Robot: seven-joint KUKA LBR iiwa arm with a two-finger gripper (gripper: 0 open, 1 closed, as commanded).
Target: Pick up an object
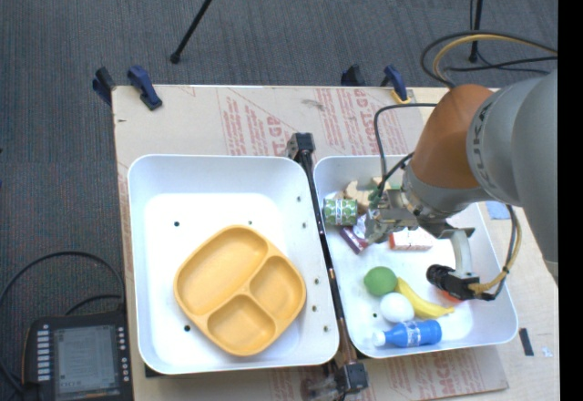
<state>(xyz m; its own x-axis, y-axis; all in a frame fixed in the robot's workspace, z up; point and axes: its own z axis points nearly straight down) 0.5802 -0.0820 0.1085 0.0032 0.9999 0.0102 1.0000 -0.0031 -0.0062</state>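
Hovering over the upper left part of the right bin (499, 322), my gripper (381, 219) sits directly above a small cluster of items. Whether the gripper is released or clenched cannot be determined from this angle. The green-labelled can (340, 209) lies just to the gripper's left, touching a dark red packet (355, 240) below it. The green ball (380, 280), white egg (395, 307), banana (421, 299) and blue bottle (410, 334) lie nearer the camera than the gripper, well apart from it. My judgement: the can is the nearest candidate; a short leftward shift precedes descent.
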